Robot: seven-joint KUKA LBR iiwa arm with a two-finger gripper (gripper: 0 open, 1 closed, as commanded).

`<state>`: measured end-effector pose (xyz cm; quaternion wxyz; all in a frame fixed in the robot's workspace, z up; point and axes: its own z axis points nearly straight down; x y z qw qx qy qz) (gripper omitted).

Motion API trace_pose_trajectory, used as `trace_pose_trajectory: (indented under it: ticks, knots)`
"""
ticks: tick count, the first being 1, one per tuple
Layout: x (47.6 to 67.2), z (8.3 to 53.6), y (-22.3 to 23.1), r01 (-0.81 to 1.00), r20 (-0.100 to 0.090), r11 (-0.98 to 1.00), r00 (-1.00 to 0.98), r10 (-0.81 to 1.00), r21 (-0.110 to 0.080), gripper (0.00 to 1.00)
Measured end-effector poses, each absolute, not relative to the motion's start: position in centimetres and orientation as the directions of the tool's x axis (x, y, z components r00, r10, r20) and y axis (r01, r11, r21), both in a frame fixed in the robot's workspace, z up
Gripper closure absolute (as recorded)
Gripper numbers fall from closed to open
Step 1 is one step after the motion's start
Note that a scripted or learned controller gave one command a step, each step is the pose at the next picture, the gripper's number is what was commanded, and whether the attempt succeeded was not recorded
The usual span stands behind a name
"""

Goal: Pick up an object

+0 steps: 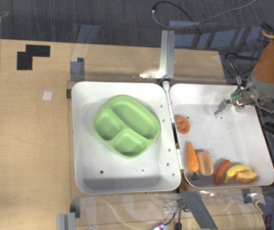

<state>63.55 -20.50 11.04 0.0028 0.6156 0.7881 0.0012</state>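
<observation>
1. The grey arm's two-finger gripper (222,108) hovers over the right white bin (233,143), fingers apart, holding nothing.
2. Plastic toy foods, including an orange carrot (192,158), cluster along the bin's near edge, well apart, probably targets.
3. A green divided plate (126,125) fills the left bin (86,171).

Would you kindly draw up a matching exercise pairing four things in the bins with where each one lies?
Things:
1. green tray
2. carrot
3. banana
4. gripper

Places:
A. right bin, upper right part
B. left bin, middle
C. right bin, front right corner
D. right bin, front left, by the divider

Pairs: 1-B, 2-D, 3-C, 4-A
</observation>
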Motion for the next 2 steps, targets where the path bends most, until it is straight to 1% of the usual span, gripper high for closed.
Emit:
trace_pose_trajectory:
  ticks: [1,2]
  knots:
    - [67.1,9.0,-15.8,0.966,-0.006,0.258,-0.258,0.966,0.005,0.0]
    - [65.9,8.9,-20.4,0.988,-0.002,0.156,-0.156,0.988,0.007,0.0]
